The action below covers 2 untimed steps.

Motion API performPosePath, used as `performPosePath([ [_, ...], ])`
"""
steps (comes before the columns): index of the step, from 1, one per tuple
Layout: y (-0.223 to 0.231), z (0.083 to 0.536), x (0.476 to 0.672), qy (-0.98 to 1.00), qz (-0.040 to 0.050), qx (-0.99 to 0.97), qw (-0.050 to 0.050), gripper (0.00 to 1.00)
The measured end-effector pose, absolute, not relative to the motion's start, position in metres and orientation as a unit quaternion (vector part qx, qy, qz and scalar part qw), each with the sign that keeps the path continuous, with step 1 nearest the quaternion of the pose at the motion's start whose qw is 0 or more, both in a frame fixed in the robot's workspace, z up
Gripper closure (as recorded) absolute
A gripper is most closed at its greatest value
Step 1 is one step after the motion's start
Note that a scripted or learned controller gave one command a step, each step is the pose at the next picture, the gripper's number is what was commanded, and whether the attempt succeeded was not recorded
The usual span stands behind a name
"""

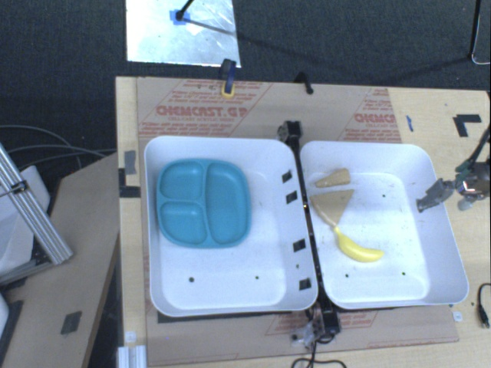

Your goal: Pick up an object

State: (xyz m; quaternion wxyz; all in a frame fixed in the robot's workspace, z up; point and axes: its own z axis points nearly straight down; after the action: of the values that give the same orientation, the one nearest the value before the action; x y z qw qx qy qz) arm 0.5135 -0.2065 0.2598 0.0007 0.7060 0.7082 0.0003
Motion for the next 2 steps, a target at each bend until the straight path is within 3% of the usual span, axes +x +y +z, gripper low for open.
performPosePath([
  [1, -0.1490, 0.4163, 0.5183, 0.711, 0.0065, 0.703, 0.009, 0.00],
  [2, -0.1520, 0.4180, 0.5173, 0.710, 0.0021, 0.704, 0.004, 1.00],
])
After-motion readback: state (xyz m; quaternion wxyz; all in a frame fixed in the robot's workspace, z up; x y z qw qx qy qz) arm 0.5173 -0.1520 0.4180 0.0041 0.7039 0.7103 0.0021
